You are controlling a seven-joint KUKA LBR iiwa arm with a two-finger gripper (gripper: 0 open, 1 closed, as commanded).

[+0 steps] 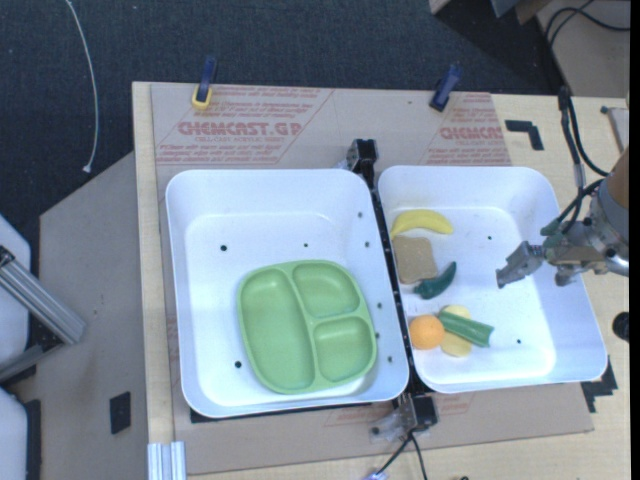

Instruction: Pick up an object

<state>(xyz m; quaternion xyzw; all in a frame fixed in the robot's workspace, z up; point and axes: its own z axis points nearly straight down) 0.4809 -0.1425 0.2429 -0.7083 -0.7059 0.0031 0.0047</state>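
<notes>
Toy food clustered at right bin's (570,353) left wall: banana (421,222), bread slice (416,258), dark green pepper (437,283), orange (426,332). Gripper (527,265) seen spread wide, nothing grasped, over bare floor well apart from them. Pepper is best approached from the open right side; the divider crowds the rest

The arm (618,213) is cut off by the right edge, so little beyond its wrist shows. Whether the end effector (520,265) fingers are parted is too small and blurred to tell. The table (300,118) bottom corners run past the lower edge.
</notes>
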